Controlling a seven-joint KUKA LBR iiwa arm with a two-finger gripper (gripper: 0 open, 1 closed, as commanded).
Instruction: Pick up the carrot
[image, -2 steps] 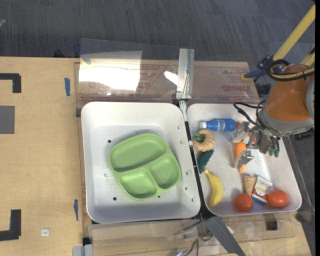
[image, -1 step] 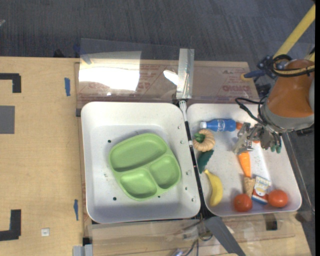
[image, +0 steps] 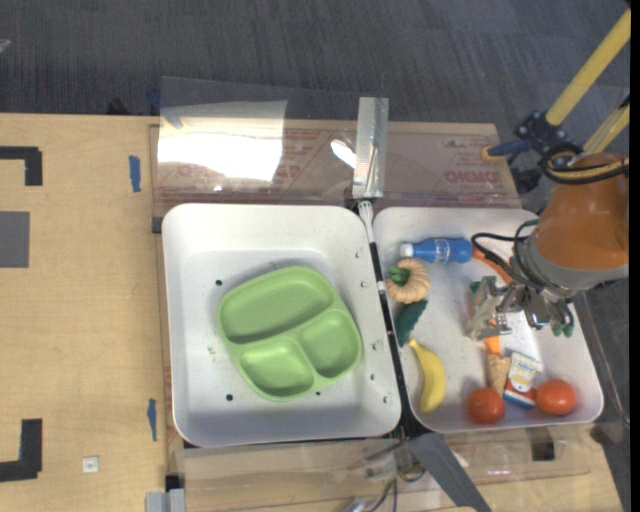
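While the gripper (image: 497, 318) hangs low in the right bin (image: 590, 405), finger spread not discernible, the carrot (image: 497, 366), a small orange-and-tan piece, lies just beneath it beside a tomato (image: 485, 405), not visibly grasped: lift outstanding.

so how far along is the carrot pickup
Done: the gripper is down inside the right bin. In hand: it hangs just above the carrot, which lies on the bin floor by a tomato. Left: grasping and lifting it. Nothing looks gripped yet.
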